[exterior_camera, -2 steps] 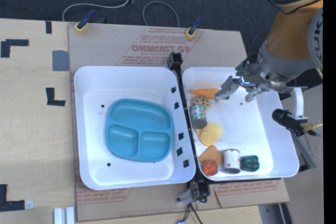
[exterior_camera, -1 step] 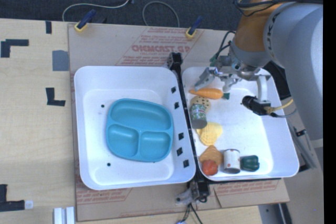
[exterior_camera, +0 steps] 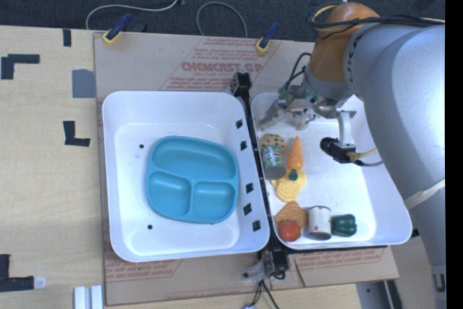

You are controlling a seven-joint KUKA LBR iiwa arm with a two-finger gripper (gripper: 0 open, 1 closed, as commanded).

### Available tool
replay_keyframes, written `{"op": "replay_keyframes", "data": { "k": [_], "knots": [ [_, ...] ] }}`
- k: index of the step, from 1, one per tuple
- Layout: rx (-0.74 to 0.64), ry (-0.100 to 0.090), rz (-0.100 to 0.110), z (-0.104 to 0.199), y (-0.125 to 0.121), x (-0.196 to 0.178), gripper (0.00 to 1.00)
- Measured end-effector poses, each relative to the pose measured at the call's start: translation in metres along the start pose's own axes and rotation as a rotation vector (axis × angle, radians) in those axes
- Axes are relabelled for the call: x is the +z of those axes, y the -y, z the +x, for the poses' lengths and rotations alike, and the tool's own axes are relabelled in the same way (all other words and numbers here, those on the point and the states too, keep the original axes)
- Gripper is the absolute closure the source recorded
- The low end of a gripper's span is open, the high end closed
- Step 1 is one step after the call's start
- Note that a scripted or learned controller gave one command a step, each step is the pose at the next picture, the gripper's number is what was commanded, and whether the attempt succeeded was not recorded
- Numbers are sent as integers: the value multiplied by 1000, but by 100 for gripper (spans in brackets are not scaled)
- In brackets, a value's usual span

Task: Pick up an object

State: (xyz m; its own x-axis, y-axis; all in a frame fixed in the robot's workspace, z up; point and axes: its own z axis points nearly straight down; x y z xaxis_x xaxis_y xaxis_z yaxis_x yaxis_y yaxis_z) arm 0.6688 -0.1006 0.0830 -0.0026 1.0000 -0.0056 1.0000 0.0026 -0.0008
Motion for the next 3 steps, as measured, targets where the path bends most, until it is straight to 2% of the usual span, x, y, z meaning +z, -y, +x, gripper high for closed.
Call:
{"op": "replay_keyframes", "data": {
  "k": [1,2,3],
  "knots": [
    [2,-4,-5,-5,62,-4,0],
    [0,-4,-7,-8,7,-45,0],
    [8,-7,-13,-28,49,-5,0]
  ]
}}
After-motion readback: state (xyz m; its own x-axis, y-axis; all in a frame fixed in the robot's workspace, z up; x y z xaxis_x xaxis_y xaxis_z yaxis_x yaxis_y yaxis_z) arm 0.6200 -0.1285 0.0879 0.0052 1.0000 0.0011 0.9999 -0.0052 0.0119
